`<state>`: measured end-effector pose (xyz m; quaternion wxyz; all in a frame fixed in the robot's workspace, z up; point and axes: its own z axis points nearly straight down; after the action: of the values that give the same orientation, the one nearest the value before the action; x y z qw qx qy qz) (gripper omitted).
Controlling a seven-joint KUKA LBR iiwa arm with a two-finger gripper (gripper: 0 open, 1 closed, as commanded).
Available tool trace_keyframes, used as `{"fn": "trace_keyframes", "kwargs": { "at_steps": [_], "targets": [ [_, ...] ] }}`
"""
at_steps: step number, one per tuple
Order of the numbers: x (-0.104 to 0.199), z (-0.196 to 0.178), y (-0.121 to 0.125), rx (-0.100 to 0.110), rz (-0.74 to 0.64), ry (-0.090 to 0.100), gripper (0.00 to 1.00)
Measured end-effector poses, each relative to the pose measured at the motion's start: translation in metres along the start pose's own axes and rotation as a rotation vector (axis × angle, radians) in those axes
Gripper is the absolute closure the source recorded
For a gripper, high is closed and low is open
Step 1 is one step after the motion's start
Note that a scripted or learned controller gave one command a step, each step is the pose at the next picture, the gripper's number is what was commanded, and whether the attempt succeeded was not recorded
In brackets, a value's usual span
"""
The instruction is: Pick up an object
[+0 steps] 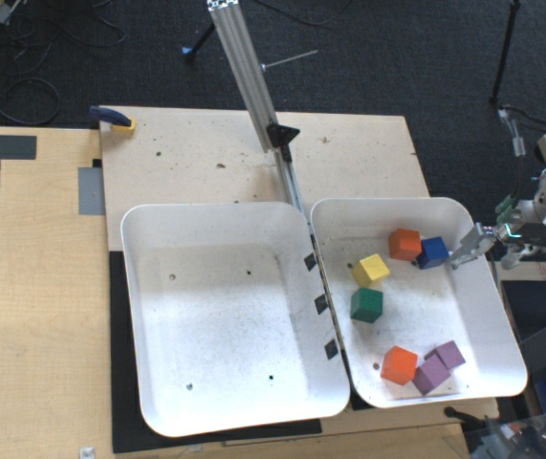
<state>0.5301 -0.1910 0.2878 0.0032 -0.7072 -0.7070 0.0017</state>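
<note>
The right bin (483, 299) holds several small cubes. An orange cube (405, 244) and a blue cube (433, 252) touch each other near its far right side. A yellow cube (371, 269) and a green cube (367, 305) lie near the middle divider. At the front sit a second orange cube (399, 364) and two purple cubes (432, 374), (449, 355). My gripper (466, 248) reaches in low over the bin's right rim, just right of the blue cube, with nothing seen held in it.
The left bin (143, 256) stands beside the right one, sharing a middle edge with black clips (321, 302). A slanted aluminium bar (253, 84) rises behind the bins. A blue-and-yellow clamp (112, 119) lies at the board's far left corner.
</note>
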Motion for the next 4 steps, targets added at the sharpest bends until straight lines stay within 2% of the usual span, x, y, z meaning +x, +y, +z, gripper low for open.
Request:
{"fn": "trace_keyframes", "kwargs": {
  "at_steps": [1,2,4],
  "targets": [
    [0.0,-0.002,0.0,-0.004,0.0,-0.001,0.0],
    [0.006,0.061,0.0,0.002,0.0,0.001,0.0],
    [0.012,0.184,-0.012,0.003,0.001,0.002,0.0]
  ]
}}
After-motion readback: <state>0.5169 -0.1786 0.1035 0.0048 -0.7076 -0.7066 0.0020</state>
